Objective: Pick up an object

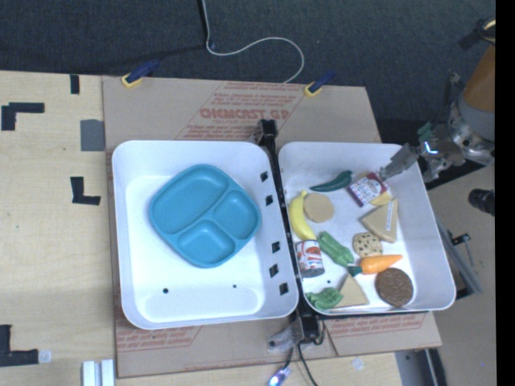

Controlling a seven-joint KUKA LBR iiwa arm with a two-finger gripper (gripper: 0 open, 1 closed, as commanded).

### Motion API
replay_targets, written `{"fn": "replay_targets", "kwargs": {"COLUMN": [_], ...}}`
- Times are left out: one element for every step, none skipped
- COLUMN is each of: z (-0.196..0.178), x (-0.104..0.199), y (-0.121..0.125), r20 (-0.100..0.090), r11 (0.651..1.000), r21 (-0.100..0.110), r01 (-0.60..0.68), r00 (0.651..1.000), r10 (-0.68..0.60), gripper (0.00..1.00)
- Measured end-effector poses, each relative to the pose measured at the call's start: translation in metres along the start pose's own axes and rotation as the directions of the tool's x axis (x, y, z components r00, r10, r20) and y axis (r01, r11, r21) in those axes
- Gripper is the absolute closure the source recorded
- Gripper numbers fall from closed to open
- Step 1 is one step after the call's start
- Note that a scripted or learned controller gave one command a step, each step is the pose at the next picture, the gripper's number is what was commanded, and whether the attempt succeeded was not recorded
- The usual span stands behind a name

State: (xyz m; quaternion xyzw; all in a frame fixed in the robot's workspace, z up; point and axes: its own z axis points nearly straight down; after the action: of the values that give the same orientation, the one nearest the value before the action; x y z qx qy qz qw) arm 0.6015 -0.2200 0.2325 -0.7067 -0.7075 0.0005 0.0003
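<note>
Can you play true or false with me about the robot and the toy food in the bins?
1. The blue divided plate lies in the left bin. True.
2. The banana sits on the blue plate. False: it lies in the right bin, by the wall between the two bins.
3. The orange carrot lies just above the round brown cookie in the picture. True.
4. The gripper is lifting the carrot. False: it is at the right bin's upper right corner, away from the carrot, and nothing shows between its fingers.
5. All the toy food is in the right bin. True.
</note>
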Motion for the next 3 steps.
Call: {"fn": "replay_targets", "kwargs": {"z": [-0.142,-0.273,-0.275], "x": [0.038,0.088,0.086], "y": [-0.068,-0.098,-0.097], "r20": [0.002,0.002,0.002], "r11": [1.0,1.0,1.0], "r21": [-0.014,-0.015,-0.002], "r01": [0.002,0.006,0.001], "r00": [1.0,1.0,1.0], "r10": [-0.002,-0.006,-0.001], "gripper": [0.0,0.0,1.0]}}
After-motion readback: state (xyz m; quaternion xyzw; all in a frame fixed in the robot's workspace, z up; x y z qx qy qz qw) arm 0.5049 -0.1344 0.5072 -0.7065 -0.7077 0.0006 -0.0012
